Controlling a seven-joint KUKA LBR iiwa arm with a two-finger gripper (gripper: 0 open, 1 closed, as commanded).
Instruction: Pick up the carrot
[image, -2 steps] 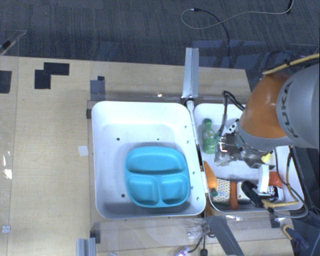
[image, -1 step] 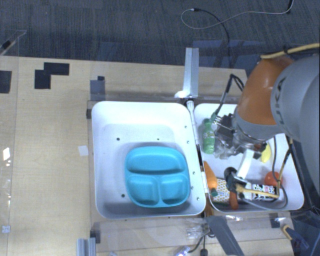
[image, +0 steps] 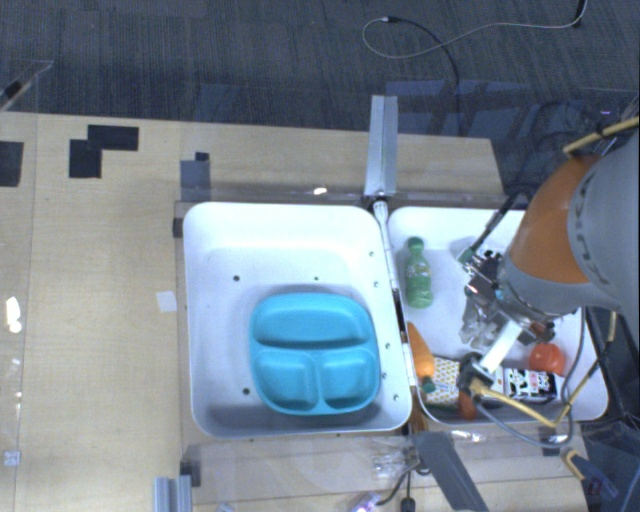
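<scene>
Left bin: shallow white plastic bin (image: 215, 300) on the pale wooden surface (image: 90, 330), with a light blue three-compartment plastic tray (image: 315, 352) sitting in its lower middle.

Right bin: the second shallow white bin (image: 445, 228), right next to the first, a grey metal rail (image: 382, 145) running up from where they meet.

Carrot: the small orange carrot (image: 420, 351) lies in the right bin, hard against its left wall near the front corner, pointing up-and-left.

Other stuff: a green plastic bottle with a green cap (image: 417, 272) lies just above the carrot by the same wall. A red round tomato-like thing (image: 547, 357) and a black-and-white printed packet (image: 527, 383) are over on the right side of that bin.

Arm: grey with the orange band (image: 548, 235), coming in from the right over the right bin.

Jaws: the two-finger gripper (image: 483, 330) hangs over the middle of the right bin, to the right of the carrot and apart from it. Honestly can't tell if the jaws are apart or together, too cluttered.
</scene>
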